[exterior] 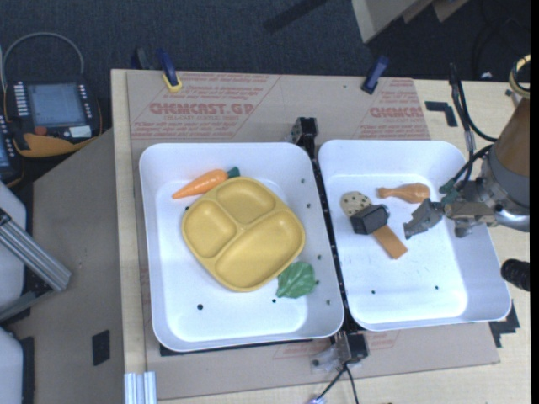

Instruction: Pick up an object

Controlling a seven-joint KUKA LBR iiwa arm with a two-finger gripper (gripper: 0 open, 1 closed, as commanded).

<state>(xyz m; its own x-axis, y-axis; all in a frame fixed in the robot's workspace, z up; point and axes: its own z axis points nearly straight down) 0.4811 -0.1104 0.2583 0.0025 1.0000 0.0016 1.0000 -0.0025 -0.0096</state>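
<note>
The right bin [438, 297] holds a tan drumstick [405, 193], a round speckled cookie [354, 201], a small black block [370, 220] and an orange stick [390, 243] lying close together in its upper left part. My gripper [440, 224] hangs over the same bin, just right of that cluster and below the drumstick. It is open, with nothing between its fingers. The left fingertip [418, 222] is near the orange stick's upper end; whether it touches is unclear.
The left bin [168, 310] carries a yellow divided plate [243, 233], an orange carrot [200, 183] at its upper left and a green leaf [296, 280] at its lower right. A black divider clamp [304, 130] sits between the bins. Cables [463, 108] hang at the right.
</note>
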